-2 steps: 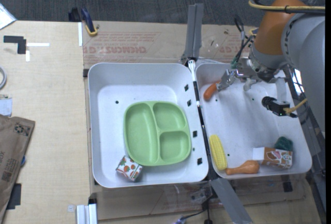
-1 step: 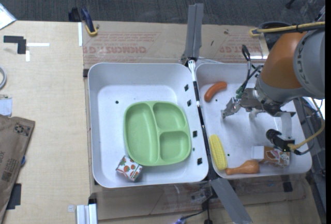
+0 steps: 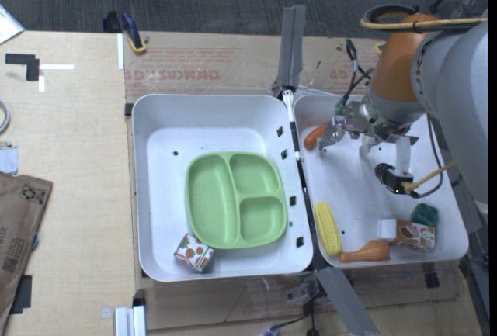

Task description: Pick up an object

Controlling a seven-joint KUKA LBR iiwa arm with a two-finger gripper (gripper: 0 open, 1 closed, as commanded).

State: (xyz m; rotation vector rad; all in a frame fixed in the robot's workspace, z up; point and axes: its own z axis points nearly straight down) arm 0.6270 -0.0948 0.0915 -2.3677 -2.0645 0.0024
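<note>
My gripper (image 3: 335,130) is low in the far left corner of the right bin (image 3: 353,195), under the grey arm with its orange band. An orange carrot-like piece (image 3: 313,136) lies right beside it, against the bin's left wall; I cannot tell whether they touch. Nearer the front of that bin lie a yellow corn cob (image 3: 327,228), an orange gourd-shaped toy (image 3: 365,251), a small white block (image 3: 386,228), a printed packet (image 3: 417,235) and a dark green piece (image 3: 425,213).
The left bin (image 3: 159,171) holds a green divided plate (image 3: 237,199) and a small fruit-print carton (image 3: 193,254) at its front. A black cable end with a green light (image 3: 392,178) hangs over the right bin. A grey post (image 3: 292,47) stands behind the bins.
</note>
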